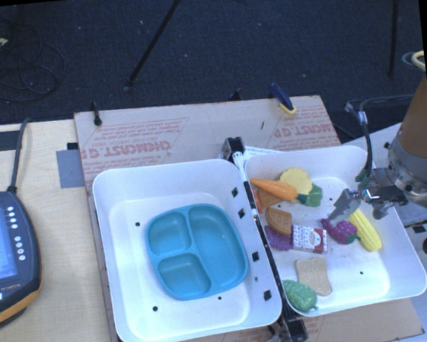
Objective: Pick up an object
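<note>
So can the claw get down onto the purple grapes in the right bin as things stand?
Probably yes. The claw hangs just above the purple grapes with nothing lying over them. The corn on one side and the small carton on the other crowd them, so a clean grasp looks tight.

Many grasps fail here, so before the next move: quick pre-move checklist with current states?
1. Gripper over the right bin: ok.
2. Target near it: grapes and corn lie just below: ok.
3. Something held already: cannot tell.
4. Jaws open enough: cannot tell.
5. Clutter: grapes touch corn and a red packet, so a clean single pick is doubtful: not ok.
6. Left bin holds a blue tray, away from the arm: ok.
</note>
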{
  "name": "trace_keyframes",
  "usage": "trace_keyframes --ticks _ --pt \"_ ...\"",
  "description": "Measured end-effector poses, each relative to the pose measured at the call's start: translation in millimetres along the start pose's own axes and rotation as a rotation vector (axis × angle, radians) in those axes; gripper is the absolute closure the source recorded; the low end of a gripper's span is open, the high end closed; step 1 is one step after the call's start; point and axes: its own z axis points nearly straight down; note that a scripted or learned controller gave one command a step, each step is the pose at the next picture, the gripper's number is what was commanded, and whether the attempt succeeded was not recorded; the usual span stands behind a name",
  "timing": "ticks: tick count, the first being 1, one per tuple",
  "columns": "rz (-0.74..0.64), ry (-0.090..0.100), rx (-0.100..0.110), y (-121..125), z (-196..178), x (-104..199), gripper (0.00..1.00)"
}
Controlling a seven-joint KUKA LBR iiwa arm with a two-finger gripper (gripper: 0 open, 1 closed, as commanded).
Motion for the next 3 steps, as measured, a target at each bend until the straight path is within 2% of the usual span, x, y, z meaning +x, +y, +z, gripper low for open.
trace_keyframes --ticks 1,2,3 --pt "0.0 0.008 0.004 34.0 170.7 -30.8 0.0" --pt "0.004 -0.005 -0.02 115.6 167.7 9.1 0.0" --pt "-0.002 -0.006 0.008 148.7 172.2 17.6 0.0"
